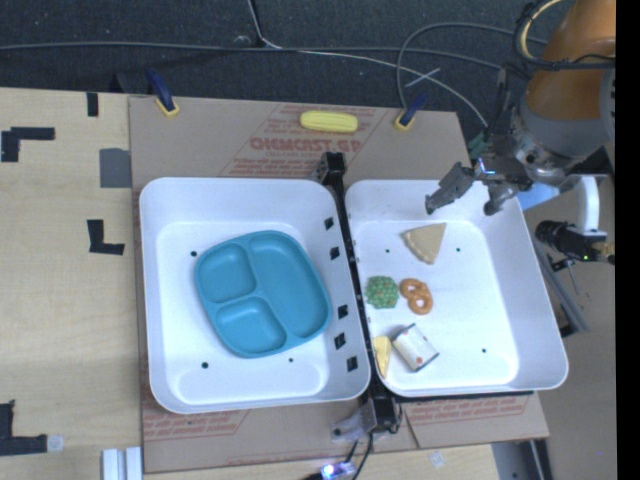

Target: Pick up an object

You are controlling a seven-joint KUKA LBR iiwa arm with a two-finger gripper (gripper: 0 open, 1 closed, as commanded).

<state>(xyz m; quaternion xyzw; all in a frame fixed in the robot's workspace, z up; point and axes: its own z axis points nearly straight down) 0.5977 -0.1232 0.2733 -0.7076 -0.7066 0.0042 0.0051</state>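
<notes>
My gripper (467,196) hangs open over the back of the right bin (500,268), its two dark fingers (446,192) spread apart with nothing between them. Just below it lies a tan wedge-shaped piece (427,241). Further toward the front sit a green broccoli piece (381,291), an orange pretzel (417,295), a small white can (415,348) on its side and a yellow piece (382,354) against the bin's left wall.
The left bin (165,268) holds a blue divided plate (261,292). A yellow banana-like object (328,121) lies on the cardboard behind the bins. Cables arc over the back of the bench near the arm.
</notes>
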